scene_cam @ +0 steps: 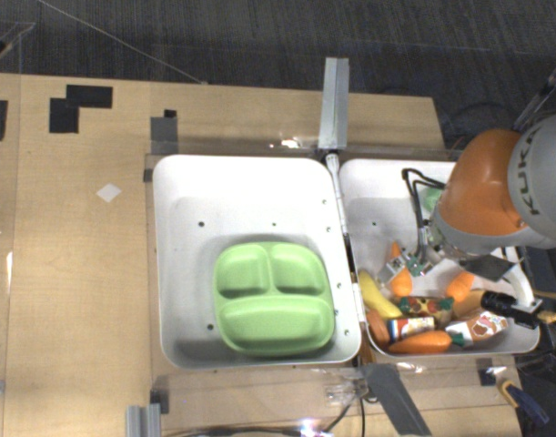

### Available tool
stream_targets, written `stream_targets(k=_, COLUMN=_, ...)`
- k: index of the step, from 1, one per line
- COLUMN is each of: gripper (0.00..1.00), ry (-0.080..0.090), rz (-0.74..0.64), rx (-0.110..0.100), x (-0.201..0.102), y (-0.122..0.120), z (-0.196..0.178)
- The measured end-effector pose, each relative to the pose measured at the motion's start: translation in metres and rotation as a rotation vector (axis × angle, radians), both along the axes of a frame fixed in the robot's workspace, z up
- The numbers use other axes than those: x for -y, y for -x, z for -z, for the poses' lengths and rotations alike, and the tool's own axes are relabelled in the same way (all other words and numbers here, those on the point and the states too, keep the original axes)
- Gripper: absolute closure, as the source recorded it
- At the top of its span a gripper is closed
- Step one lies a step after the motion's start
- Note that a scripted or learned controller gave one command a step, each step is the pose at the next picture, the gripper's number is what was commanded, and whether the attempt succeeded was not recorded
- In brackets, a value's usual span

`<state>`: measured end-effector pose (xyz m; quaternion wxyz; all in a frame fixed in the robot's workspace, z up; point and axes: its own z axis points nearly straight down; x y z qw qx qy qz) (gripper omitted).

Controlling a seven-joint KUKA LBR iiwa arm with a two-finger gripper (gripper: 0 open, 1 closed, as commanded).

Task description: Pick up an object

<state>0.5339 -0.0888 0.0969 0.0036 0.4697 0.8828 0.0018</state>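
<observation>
The object for the task was most likely one of the toy foods heaped in the right bin (378,212): a yellow banana (376,295), an orange carrot (421,341) and a small bottle (425,306), all pressed together in the bin's near corner. The claw (410,262) hung low over this heap, but the grey and orange arm (487,194) covered it, so I cannot tell if it gripped anything. Because the pieces touched each other, a grasp could easily slip or push a neighbour aside.
</observation>
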Motion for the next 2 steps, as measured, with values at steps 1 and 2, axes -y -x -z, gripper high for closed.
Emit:
stream_targets(k=1, gripper=1.0, ry=-0.001, rz=0.0, rx=0.006, x=-0.001, y=-0.002, z=-0.011)
stream_targets(k=2, gripper=1.0, ry=-0.001, rz=0.147, rx=-0.001, x=-0.056, y=-0.062, z=-0.089)
